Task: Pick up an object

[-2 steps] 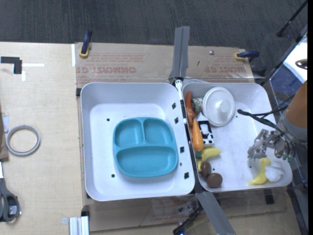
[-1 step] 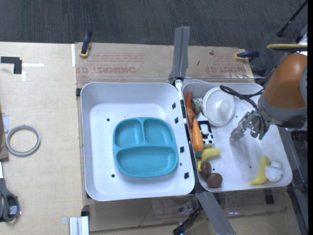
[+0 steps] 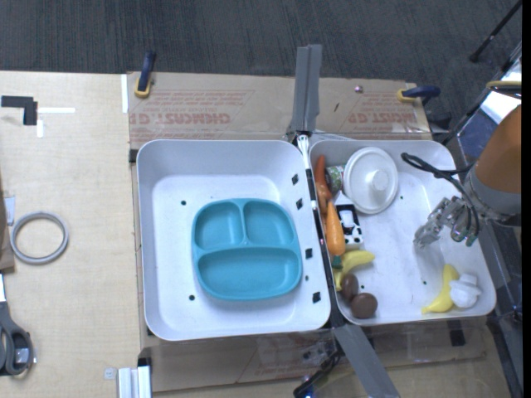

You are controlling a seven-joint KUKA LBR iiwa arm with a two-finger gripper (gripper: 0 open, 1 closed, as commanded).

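My gripper (image 3: 433,230) hangs over the right side of the right bin (image 3: 390,305), above bare bin floor, with nothing between its metal fingers. Just below it lies a yellow banana-shaped piece (image 3: 441,293) next to a small white object (image 3: 467,289). Along the bin's left wall lie an orange carrot (image 3: 333,225), a second yellow banana piece (image 3: 356,261), two brown round items (image 3: 358,297) and a black-and-white die (image 3: 353,231). A white upturned bowl (image 3: 371,179) sits at the back.
The left bin (image 3: 158,222) holds a teal divided plate (image 3: 246,248). A roll of tape (image 3: 37,237) and scissors (image 3: 12,348) lie on the bench at the far left. Clamps (image 3: 146,73) pin the cardboard at the back.
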